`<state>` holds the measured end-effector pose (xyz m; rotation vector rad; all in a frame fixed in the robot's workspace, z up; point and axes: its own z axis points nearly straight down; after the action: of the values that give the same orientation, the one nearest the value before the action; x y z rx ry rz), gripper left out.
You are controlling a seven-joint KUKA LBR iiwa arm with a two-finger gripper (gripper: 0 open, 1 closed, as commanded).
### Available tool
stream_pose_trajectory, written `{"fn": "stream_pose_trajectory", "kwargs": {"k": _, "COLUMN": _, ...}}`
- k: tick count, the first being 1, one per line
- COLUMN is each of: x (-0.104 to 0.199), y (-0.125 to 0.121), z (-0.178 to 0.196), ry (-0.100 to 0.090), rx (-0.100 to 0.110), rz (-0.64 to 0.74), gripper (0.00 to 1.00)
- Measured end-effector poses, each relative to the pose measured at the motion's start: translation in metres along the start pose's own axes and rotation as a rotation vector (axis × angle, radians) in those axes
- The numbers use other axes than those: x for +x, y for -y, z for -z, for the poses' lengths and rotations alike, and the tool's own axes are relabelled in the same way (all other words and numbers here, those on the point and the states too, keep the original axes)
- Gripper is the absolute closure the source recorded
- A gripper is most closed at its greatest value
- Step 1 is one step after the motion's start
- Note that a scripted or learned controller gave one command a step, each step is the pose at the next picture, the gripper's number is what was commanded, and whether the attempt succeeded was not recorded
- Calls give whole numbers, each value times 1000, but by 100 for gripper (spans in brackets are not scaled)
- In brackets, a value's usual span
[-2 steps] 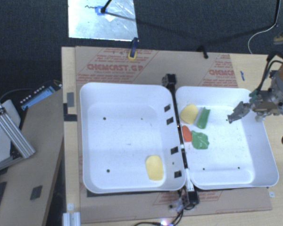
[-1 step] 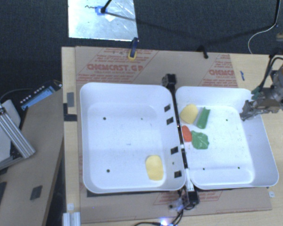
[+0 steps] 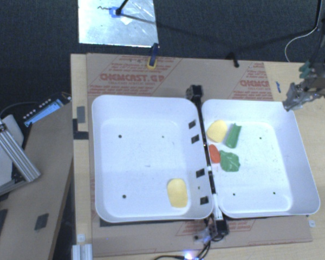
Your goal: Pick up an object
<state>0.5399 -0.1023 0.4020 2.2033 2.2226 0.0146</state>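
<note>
In the right bin (image 3: 298,145), near its left wall, lie a yellow rounded piece (image 3: 217,130), a light green bar (image 3: 233,135), a small orange-red piece (image 3: 214,153) and a darker green leafy piece (image 3: 229,161), close together. A second yellow piece (image 3: 177,192) rests in the left bin (image 3: 114,123) near its front right corner. My gripper (image 3: 292,97) hangs at the far right, above the right bin's back right corner, well apart from all the objects. Nothing shows between its fingers.
The two white bins sit side by side on a cardboard sheet (image 3: 130,75), joined by black clips (image 3: 195,139) along the middle. A shiny metal plate (image 3: 117,14) lies behind the bench. Aluminium framing (image 3: 11,150) stands at the left.
</note>
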Motion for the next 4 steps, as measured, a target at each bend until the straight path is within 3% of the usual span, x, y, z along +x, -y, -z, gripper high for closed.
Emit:
{"fn": "stream_pose_trajectory", "kwargs": {"k": 1, "x": 68, "y": 36, "z": -23, "ry": -4, "rx": 15, "rz": 2, "gripper": 100}}
{"fn": "stream_pose_trajectory", "kwargs": {"k": 2, "x": 82, "y": 46, "z": 144, "ry": -3, "rx": -8, "rz": -2, "gripper": 100}}
{"fn": "stream_pose_trajectory", "kwargs": {"k": 3, "x": 110, "y": 51, "z": 124, "ry": -3, "rx": 13, "rz": -2, "gripper": 100}}
{"fn": "stream_pose_trajectory", "kwargs": {"k": 4, "x": 131, "y": 50, "z": 134, "ry": -3, "rx": 12, "rz": -3, "gripper": 100}}
